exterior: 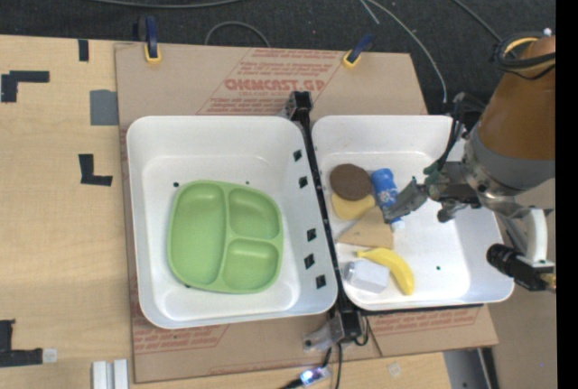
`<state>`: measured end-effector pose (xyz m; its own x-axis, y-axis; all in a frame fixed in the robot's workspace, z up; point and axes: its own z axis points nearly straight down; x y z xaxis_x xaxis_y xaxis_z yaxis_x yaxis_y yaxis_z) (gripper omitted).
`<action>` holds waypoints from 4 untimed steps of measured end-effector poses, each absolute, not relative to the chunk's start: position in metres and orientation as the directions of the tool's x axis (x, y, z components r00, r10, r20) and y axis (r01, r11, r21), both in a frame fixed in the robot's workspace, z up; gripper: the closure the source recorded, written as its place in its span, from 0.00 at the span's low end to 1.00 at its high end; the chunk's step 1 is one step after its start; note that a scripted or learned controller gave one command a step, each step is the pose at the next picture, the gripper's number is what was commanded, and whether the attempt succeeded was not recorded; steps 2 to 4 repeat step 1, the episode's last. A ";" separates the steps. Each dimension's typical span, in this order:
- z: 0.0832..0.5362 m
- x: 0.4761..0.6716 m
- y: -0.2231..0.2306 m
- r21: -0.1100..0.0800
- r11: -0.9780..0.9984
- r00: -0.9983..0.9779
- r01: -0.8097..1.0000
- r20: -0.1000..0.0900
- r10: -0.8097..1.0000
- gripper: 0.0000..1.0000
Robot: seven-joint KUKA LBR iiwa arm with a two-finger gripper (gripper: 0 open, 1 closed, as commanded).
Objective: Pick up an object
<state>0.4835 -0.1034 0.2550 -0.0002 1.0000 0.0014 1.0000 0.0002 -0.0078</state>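
Four items crowd the right bin (452,283); the pincer (406,198) touches the blue bottle (384,187), grip unclear.

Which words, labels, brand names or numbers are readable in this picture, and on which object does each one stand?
"CHEMCAST GP": red print, seen upside down, on the brown cardboard sheet under the two white bins; the smaller red lines around it are too blurred to read.
Blue bottle in the right bin: its label is too small to read.
No other text is readable.
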 end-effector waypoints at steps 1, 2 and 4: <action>0.258 0.485 -0.103 -0.001 0.002 -0.002 1.000 0.000 1.000 0.00; 0.258 0.485 -0.103 -0.001 0.002 -0.002 1.000 0.000 1.000 0.00; 0.258 0.485 -0.103 -0.001 0.002 -0.002 1.000 0.000 1.000 0.00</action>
